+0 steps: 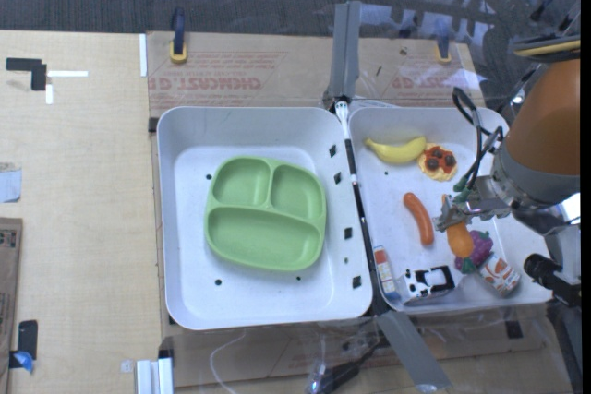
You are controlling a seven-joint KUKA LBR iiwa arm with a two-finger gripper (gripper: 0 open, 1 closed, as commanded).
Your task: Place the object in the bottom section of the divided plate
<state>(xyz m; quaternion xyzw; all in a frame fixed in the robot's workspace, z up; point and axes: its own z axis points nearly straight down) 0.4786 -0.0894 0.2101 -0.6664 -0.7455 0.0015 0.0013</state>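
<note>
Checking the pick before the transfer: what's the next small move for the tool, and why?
Probably a short, straight lift. The tool sits low in the right bin, right over the orange piece and beside the sausage; whether it has anything gripped cannot be judged. The green divided plate in the left bin has nothing in its bottom section, so a lift would show the grasp before crossing over.

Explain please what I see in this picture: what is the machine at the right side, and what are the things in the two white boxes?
One camera looks down at a slant on a bench. The grey and orange robot arm reaches in from the right; its gripper hangs over the right bin. That bin holds toy food: a banana, a small pizza, a sausage, an orange piece, grapes, plus a few small packages. The left bin holds a green divided plate. I cannot tell whether the gripper holds anything.
</note>
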